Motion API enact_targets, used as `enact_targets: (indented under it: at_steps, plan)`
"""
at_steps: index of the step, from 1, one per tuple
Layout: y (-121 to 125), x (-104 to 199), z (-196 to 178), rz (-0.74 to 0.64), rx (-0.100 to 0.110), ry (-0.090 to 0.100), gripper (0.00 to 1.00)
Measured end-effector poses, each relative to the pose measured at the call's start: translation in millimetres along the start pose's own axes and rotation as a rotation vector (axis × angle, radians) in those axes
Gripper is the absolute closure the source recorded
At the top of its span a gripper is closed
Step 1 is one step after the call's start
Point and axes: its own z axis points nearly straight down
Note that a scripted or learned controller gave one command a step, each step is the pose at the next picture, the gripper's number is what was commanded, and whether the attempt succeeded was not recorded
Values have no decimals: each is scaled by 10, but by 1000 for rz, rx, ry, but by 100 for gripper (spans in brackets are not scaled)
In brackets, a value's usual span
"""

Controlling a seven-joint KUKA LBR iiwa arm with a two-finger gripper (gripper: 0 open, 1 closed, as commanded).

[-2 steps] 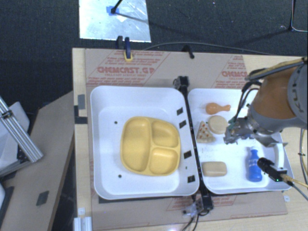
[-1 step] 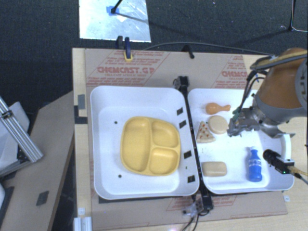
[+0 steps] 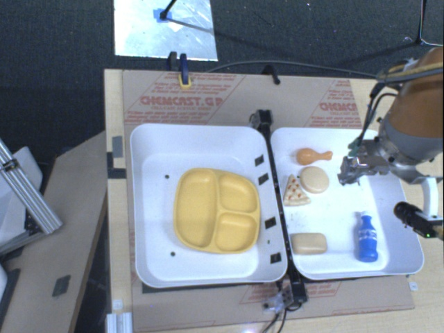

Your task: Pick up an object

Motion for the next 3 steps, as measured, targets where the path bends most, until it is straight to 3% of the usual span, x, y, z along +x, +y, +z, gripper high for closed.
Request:
enact_targets:
  at_steps: [1, 3]
  plan:
    - [169, 588, 72, -6, 4, 3, 100]
    - [678, 1479, -14, -4, 3, 3, 100]
